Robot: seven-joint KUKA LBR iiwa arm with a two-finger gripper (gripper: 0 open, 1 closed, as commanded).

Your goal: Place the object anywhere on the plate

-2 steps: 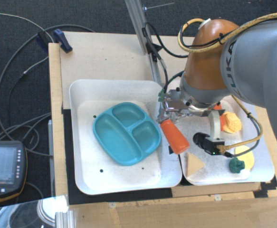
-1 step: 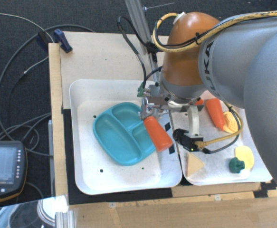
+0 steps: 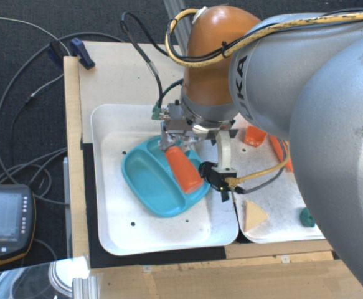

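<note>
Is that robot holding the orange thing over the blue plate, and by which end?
It seems so: the gripper meets the orange cylinder at its upper end, above the blue plate.

Arm (image 3: 306,92) runs off the top and right edges, covering most of the right bin (image 3: 274,223). Gripper (image 3: 178,143) fingertips lost under the wrist. Green piece (image 3: 306,217) half hidden. Screen (image 3: 4,220) cut by left edge.

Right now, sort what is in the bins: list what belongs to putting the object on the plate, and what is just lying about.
For the job:
orange cylinder, lying on the plate
blue plate, in the left bin
tool, just above the cylinder

Lying about, all in the right bin:
tan wedge
green piece
orange block
</note>
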